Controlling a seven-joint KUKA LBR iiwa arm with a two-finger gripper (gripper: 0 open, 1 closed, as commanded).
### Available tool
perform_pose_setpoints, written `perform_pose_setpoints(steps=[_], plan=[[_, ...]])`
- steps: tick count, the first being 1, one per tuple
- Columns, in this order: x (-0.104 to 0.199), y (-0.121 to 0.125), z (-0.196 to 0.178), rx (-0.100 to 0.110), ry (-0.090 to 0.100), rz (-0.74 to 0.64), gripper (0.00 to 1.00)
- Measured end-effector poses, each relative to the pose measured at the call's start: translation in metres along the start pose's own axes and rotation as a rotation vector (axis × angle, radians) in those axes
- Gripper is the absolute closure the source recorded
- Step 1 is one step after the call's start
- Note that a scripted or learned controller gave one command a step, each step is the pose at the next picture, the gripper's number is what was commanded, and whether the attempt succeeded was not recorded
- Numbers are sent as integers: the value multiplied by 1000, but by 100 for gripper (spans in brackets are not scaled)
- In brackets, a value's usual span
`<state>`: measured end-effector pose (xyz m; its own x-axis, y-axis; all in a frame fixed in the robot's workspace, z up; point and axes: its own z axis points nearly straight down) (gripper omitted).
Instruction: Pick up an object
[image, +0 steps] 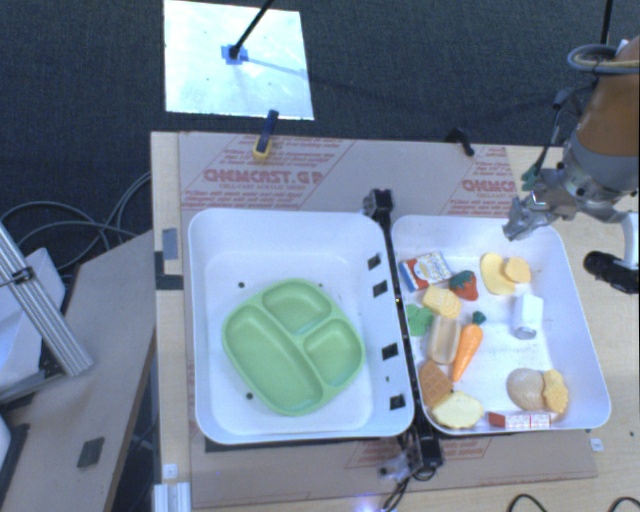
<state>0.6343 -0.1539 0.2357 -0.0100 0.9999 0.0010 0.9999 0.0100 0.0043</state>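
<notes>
Hand (521, 226): grey metal, over the right bin's far rim at about 1 o'clock of that bin; I cannot tell whether it is apart or together; nothing shows in it.
Arm (608, 120): smooth, rounded, orange band above a grey wrist, coming in from 3 o'clock.
Right bin (580, 340): shallow white plastic with rounded corners, holding the toy food.
Yellow slices (504, 272): two flat round pieces just below the hand, at 12 o'clock in the bin.
White block (526, 314): small, boxy, near the bin's centre.
Carrot (465, 350): orange, tapered, green tip, at 9 o'clock of the block.
Printed packet (427, 270): flat, red and white, at 10 o'clock.
Left bin (215, 250): same white plastic.
Green tray (291, 345): smooth, rounded, three compartments, lying flat in the left bin.
Bench (330, 165): pale board with red lettering.
</notes>
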Motion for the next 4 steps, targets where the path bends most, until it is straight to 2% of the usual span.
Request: perform_pose_setpoints(steps=[1, 2, 3, 4], plan=[[55, -1, -3, 2, 1, 0, 100], [73, 3, 20, 4, -1, 3, 100], [82, 0, 7, 2, -1, 3, 100], [74, 6, 16, 2, -2, 9, 100]])
